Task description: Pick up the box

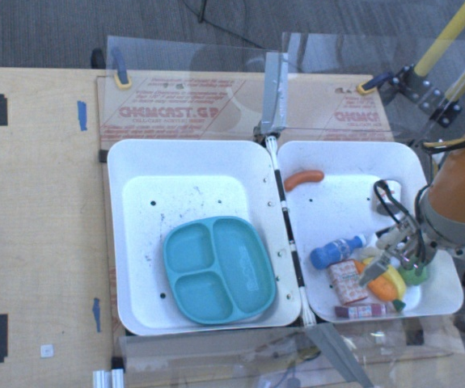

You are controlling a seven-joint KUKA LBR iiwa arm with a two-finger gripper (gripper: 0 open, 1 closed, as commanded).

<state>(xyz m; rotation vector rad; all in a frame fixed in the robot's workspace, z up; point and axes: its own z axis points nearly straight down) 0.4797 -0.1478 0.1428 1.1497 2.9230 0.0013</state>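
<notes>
Over the right bin [426, 293], the grey arm with its orange band [462, 186] reaches in from the right edge, and its gripper [387, 259] hangs low above a cluster of items at that bin's near side. Whether the jaws are open or closed cannot be told from this angle, as cables and the wrist body crowd the tool.

The box [346, 280], small with a reddish printed face, lies flat on the bin floor just left of the gripper, close to it, though contact cannot be confirmed. A blue bottle [335, 251] lies on its side just beyond the box, its pale cap end pointing toward the gripper. An orange and yellow toy [389, 284] sits directly under the tool, with a green piece [415, 276] beside it toward the right wall. A narrow pink bar [365, 310] lies along the near wall, below the box. An orange sausage-shaped item [303, 179] rests apart from the rest, near the far left corner of the same bin.

The left bin [135, 217] holds a turquoise divided plate [218, 269], set toward its near right corner, with dark specks on the white floor beside it.
</notes>
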